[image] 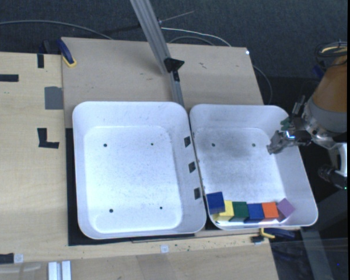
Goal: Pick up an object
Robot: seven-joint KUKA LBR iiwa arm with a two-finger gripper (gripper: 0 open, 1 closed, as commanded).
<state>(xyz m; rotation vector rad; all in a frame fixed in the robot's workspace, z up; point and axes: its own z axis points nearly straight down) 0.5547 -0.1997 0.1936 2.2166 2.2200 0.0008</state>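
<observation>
Several small blocks lie in a row along the front edge of the right bin (239, 127): a blue block (214, 201) on a yellow one (225, 213), then green (240, 210), blue (255, 212), orange (269, 210) and purple (285, 207). My gripper (276, 144) hangs at the right bin's right wall, well behind the blocks and apart from them. Nothing shows between its fingers.
The left bin (131, 168) stands beside the right one on the wooden bench. A slanted metal post (154, 31) rises behind the bins. Black clips (191, 167) sit on the rims between the bins. Cables run across the dark floor at the back.
</observation>
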